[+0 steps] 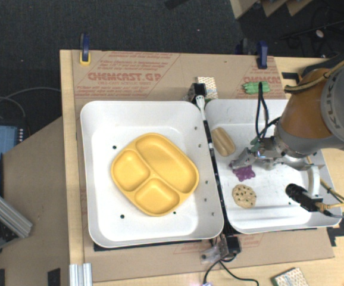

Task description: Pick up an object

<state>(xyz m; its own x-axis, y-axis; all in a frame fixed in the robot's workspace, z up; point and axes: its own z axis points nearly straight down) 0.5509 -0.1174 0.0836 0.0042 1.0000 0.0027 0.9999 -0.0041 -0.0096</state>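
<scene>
The right bin holds three small things. A tan bread-like roll lies at its upper left, a purple piece sits in the middle left, and a round chocolate-chip cookie lies below it. My gripper reaches in from the right and hovers low, just above the purple piece and right of the roll. I see nothing held in it.
The left bin carries a yellow three-compartment plate in its middle. The ridge between the two bins runs just left of the roll. A green clip lies on the cardboard behind the right bin.
</scene>
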